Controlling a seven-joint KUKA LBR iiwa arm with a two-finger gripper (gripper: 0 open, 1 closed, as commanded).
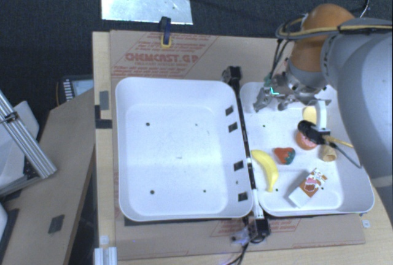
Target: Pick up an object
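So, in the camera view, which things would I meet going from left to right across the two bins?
Left bin → banana → red strawberry → white and red box. The round orange piece lies over the same stretch as the box, so I leave it out of the order.

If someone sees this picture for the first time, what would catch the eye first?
The big grey arm with its orange band reaches in from the right, its claw hanging over the far part of the right bin. In that bin, a yellow banana lies beside a red strawberry, with a small box nearer the front.
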